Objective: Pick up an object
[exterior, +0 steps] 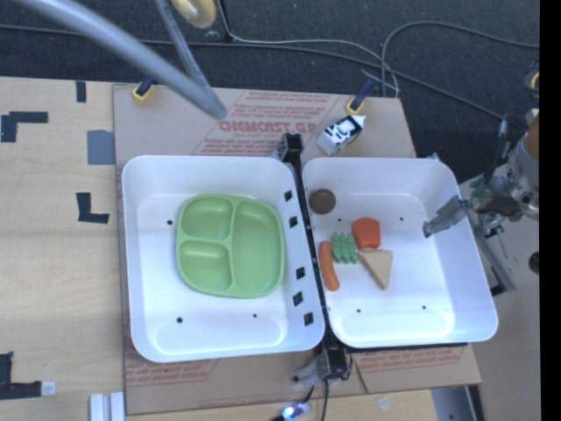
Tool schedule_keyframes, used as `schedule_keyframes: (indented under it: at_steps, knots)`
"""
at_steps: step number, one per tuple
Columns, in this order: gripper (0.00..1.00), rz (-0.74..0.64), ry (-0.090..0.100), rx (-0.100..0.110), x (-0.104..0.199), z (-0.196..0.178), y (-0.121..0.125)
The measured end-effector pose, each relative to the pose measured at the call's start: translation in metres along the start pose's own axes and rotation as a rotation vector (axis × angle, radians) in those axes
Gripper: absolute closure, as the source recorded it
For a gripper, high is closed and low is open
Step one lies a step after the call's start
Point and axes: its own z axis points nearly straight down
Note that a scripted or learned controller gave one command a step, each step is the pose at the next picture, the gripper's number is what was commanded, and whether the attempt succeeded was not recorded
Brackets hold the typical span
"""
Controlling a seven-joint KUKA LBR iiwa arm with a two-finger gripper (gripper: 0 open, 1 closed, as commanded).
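The right bin (438, 318) holds several small toy foods. A brown round piece (322, 201) lies near its back left corner. An orange-red block (366, 232) sits mid-bin, with a tan wedge (378, 267) just in front of it. An orange carrot (329, 266) with a green leafy top (344, 247) lies along the left wall. My gripper (449, 216) hangs over the right rim of this bin, right of the block and wedge and apart from them. Nothing shows in its grasp.
A green divided plate (231, 245) lies in the left bin (149, 323). A grey slanted pole (123, 42) crosses the upper left. A black-and-white clip (340, 132) and cables lie on the cardboard behind the bins.
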Motion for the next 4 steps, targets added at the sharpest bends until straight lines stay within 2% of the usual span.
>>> schedule_keyframes:
  at_steps: [1, 2, 4]
  knots:
    - [0.0, -0.004, -0.003, -0.011, 0.0, -0.006, 0.002]
    - [0.0, -0.004, -0.002, -0.006, 0.004, 0.054, 0.01]
    - [0.0, -0.003, -0.002, -0.007, -0.003, 0.149, -0.004]
